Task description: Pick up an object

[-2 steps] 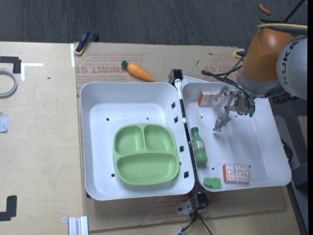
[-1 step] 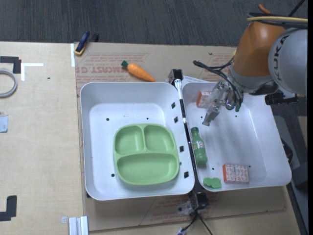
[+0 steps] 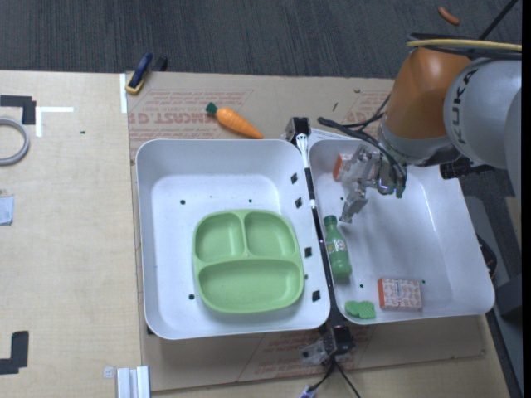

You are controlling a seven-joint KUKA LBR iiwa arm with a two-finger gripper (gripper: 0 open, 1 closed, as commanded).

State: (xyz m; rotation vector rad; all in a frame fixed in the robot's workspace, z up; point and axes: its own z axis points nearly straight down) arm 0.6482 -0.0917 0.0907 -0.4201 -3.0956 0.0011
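Nothing picked up yet: gripper (image 3: 358,199) right of centre, fingers parted and holding nothing, poised just above green bottle (image 3: 336,249) in right bin (image 3: 452,222), grasp and lift left

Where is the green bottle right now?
The green bottle lies in the right bin along its left wall, beside the divider between the bins, just below the gripper and above a small green piece.

Robotics lab bench; cardboard-covered top (image 3: 66,222), twin white bins (image 3: 158,222), toy carrot (image 3: 235,120), taped markers (image 3: 20,109)
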